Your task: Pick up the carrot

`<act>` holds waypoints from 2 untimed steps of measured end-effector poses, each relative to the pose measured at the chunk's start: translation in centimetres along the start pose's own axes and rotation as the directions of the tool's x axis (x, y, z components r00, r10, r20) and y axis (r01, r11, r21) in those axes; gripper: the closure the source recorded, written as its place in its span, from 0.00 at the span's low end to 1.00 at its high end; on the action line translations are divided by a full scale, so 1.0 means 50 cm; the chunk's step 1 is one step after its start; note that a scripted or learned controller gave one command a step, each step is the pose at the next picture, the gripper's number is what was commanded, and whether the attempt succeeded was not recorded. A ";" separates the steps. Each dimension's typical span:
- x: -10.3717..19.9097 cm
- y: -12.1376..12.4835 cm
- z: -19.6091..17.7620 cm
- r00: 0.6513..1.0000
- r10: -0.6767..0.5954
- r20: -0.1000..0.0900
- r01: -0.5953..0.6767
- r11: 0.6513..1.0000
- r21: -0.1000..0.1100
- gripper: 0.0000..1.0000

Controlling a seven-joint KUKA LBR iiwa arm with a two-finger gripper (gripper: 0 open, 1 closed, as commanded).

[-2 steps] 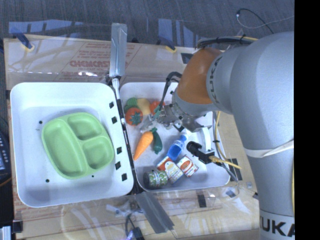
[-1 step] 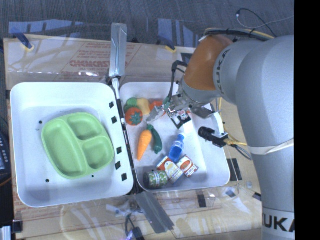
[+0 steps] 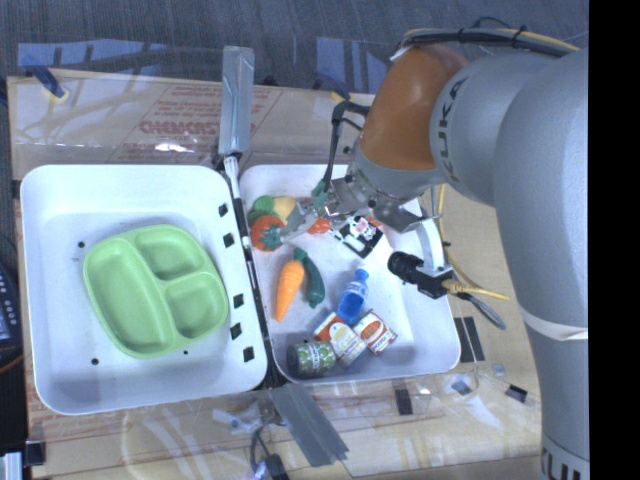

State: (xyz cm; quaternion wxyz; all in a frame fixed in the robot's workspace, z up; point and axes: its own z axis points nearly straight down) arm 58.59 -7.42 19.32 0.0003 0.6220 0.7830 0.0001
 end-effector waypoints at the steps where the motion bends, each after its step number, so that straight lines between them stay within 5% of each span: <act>1: 0.091 -0.073 0.004 1.000 -0.001 -0.001 0.001 1.000 0.005 0.00; 2: 0.046 -0.108 0.005 1.000 0.025 -0.002 -0.025 1.000 0.006 0.00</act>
